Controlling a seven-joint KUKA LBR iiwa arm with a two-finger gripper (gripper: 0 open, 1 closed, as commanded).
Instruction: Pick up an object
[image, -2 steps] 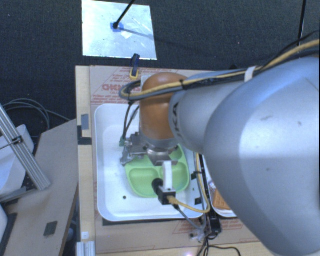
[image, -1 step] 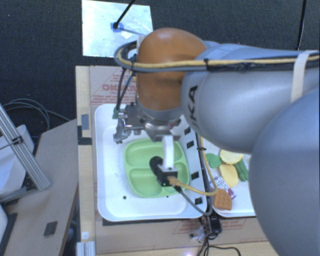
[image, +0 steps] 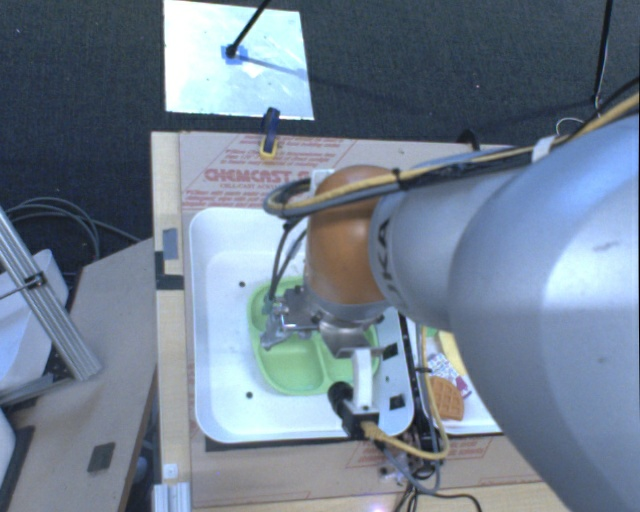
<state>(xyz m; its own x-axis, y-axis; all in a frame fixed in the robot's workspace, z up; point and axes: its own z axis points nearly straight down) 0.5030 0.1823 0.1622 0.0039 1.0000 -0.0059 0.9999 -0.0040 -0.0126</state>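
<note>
A light green, shallow, dish-like object (image: 290, 365) lies in the left white bin (image: 220, 300), near its middle and front. The grey arm with its orange band (image: 340, 240) reaches in from the right and hangs over this bin, hiding much of the green object. My gripper (image: 276, 325) is low over the green object's left part, its metal tip right at the object's rim. Whether it touches the object is hidden by the wrist.
The right bin (image: 480, 425) is mostly covered by the arm; a colourful flat packet (image: 447, 372) and an orange-brown piece (image: 447, 400) show at its front. Cables (image: 400, 455) hang from the wrist over the front bench edge. A cardboard sheet (image: 260, 165) lies behind the bins.
</note>
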